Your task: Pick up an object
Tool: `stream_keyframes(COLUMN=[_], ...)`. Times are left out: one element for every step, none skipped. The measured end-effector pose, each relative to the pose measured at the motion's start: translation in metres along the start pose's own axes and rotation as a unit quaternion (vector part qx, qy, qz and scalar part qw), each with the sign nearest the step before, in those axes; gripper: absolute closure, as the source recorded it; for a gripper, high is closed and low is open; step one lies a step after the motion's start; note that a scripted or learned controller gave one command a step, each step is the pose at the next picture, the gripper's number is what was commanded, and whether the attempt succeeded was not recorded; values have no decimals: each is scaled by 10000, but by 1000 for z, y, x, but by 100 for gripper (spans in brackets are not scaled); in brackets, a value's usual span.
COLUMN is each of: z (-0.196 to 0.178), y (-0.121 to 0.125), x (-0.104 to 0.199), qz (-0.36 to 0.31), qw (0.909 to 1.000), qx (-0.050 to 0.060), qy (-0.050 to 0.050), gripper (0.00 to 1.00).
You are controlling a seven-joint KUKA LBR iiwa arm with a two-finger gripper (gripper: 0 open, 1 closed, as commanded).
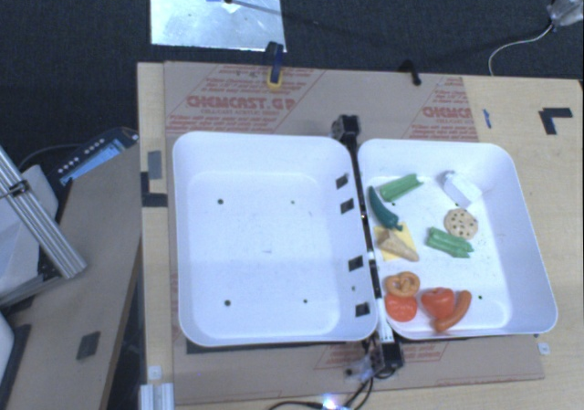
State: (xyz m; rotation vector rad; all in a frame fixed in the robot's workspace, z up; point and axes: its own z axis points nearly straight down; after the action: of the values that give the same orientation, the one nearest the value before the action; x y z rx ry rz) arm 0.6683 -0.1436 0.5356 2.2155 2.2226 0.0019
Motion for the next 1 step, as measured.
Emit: stream_keyframes(z=[0], y=[0], x=[-7], qz=[14], qw=[10000], qx=[-3], qy=[-3], gripper=[100])
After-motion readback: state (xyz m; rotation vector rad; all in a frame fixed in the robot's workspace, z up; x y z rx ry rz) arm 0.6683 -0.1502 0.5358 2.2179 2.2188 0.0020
